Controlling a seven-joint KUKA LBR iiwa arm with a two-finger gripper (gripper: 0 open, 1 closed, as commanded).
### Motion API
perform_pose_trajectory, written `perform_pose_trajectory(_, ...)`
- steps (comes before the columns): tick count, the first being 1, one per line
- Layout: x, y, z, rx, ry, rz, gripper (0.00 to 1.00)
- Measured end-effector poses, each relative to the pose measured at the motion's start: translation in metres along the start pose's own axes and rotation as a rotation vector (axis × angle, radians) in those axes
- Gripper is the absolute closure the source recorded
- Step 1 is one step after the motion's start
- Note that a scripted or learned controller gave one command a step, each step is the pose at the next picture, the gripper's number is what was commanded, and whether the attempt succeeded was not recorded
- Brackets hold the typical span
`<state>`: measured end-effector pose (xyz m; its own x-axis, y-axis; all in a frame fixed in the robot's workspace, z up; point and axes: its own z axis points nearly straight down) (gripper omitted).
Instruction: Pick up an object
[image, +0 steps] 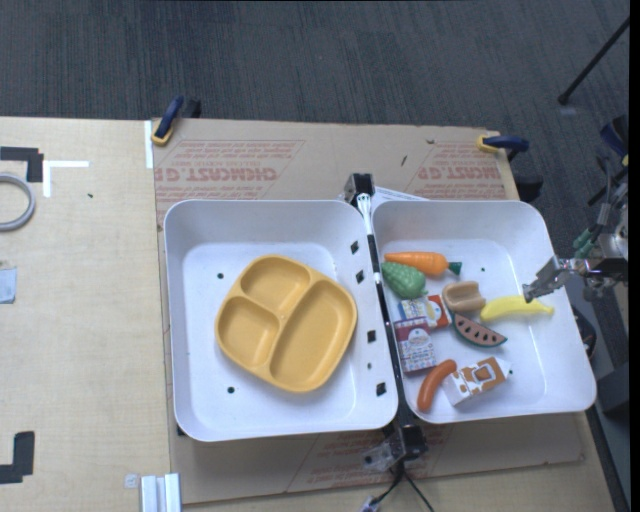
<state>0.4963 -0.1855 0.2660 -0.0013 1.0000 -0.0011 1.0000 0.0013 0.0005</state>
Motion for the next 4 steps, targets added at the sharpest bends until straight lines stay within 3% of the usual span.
perform_pose_trajectory(1,0.0,0.001,-0.01,-0.001,-0.001,-0.001,1.0)
perform_pose_trajectory(2,0.0,0.002,-0.019,-0.002,-0.002,-0.002,1.0)
perform_pose_trajectory(3,0.017,-0.011,-0.162,-0.002,-0.002,-0.187,1.0)
perform_pose_trajectory(4,0.017,-0.01,-0.171,-0.003,-0.004,-0.19,1.0)
